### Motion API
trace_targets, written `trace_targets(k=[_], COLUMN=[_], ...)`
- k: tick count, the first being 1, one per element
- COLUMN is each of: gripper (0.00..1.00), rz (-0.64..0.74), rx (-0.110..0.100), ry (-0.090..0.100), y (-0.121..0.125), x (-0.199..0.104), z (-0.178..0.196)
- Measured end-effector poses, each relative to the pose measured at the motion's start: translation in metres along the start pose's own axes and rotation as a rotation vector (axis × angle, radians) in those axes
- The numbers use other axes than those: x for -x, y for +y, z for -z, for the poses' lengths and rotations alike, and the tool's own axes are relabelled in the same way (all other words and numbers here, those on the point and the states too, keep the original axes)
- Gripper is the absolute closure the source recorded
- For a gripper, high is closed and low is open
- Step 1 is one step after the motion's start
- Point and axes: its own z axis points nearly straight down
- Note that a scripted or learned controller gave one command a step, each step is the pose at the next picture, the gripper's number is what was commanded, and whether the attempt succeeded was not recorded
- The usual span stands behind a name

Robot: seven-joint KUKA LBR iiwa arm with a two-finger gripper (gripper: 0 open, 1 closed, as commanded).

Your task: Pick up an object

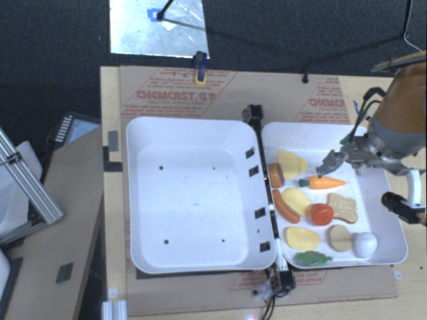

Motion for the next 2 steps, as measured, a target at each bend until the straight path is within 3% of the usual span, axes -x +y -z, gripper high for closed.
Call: trace_targets(k=[1, 2], gripper=[0.0, 1.0], rz=[-0.005, 0.0], rx=[-0.006, 0.002], ry=[0.001, 0.002], y=[-0.068, -0.064], x=[0.007, 0.007], z=[-0.108, -0.094])
